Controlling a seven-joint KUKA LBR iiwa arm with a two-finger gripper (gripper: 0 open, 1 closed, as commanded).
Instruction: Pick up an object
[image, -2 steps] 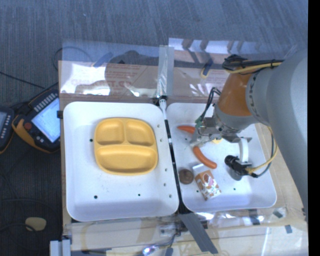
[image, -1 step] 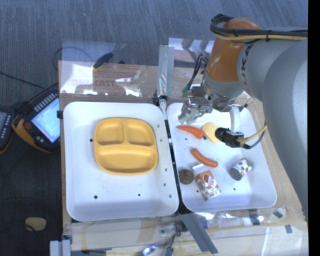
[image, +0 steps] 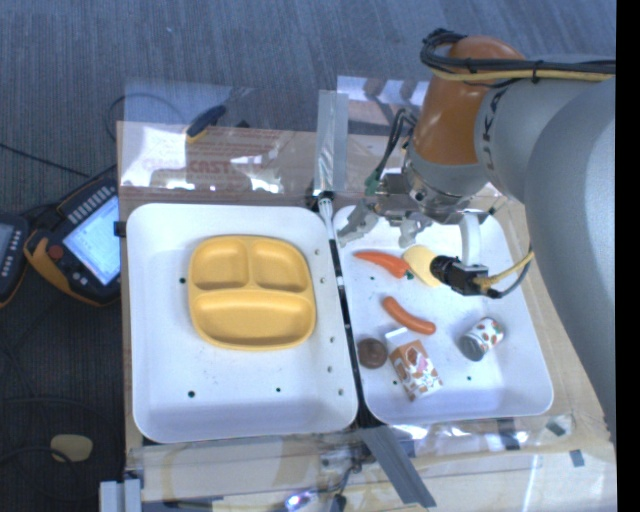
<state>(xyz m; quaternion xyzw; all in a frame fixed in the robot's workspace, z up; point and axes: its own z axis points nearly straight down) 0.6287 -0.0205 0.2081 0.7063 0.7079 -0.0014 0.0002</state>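
Beneath the two-finger gripper (image: 413, 232), in the right white bin (image: 530, 390), lies an orange plastic toy carrot (image: 383, 262): probably light, stiff, slick. Its thicker middle suits gripping; whether the gripper stands spread, I cannot tell.

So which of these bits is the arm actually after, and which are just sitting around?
Job candidates, right white bin:
orange carrot-shaped toy
orange sausage-shaped toy
pale yellow rounded toy
small brown disc
small patterned carton
small printed can
robot's hand

Lying about:
yellow divided plastic tray, left bin
handheld controller, floor
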